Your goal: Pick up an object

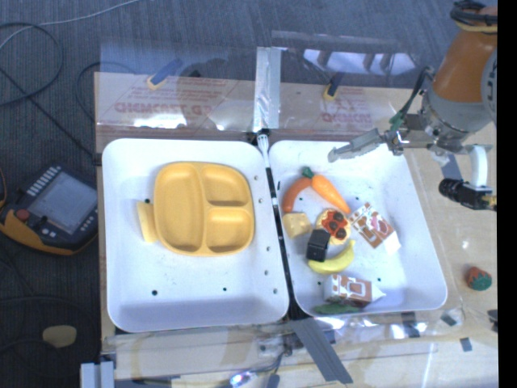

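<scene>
The right bin (420,241) holds a pile of toy food. An orange carrot (327,187) lies at its top next to a curved orange piece (292,192). Below them are a pale yellow chunk (296,225), a pizza slice (333,223), a black block (317,245) and a yellow banana (338,261). A red-and-white carton (373,226) lies to the right, and another carton (354,289) sits near the front wall. My gripper (355,146) hangs over the bin's back edge, above and right of the carrot, with nothing seen in it.
The left bin (121,281) holds a yellow divided plate (202,207) with a yellow strip (145,221) beside it. A small red toy (478,278) lies on the bench right of the bins. A teach pendant (48,208) rests on the floor at the left.
</scene>
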`<move>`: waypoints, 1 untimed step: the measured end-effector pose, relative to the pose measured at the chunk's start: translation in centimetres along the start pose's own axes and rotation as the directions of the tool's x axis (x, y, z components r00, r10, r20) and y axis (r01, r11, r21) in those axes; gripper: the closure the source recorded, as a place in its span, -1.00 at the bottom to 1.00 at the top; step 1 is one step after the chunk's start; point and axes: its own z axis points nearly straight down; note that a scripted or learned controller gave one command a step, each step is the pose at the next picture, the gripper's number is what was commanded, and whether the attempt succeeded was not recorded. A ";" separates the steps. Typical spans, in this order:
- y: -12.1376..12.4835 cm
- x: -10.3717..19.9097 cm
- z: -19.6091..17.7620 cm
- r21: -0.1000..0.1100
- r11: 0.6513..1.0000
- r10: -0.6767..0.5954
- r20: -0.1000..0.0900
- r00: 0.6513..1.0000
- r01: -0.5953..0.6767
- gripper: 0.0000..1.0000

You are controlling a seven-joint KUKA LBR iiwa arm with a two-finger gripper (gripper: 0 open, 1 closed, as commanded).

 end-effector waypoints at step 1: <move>0.2 2.0 8.5 -0.021 0.999 0.040 0.012 0.999 -0.039 -1.00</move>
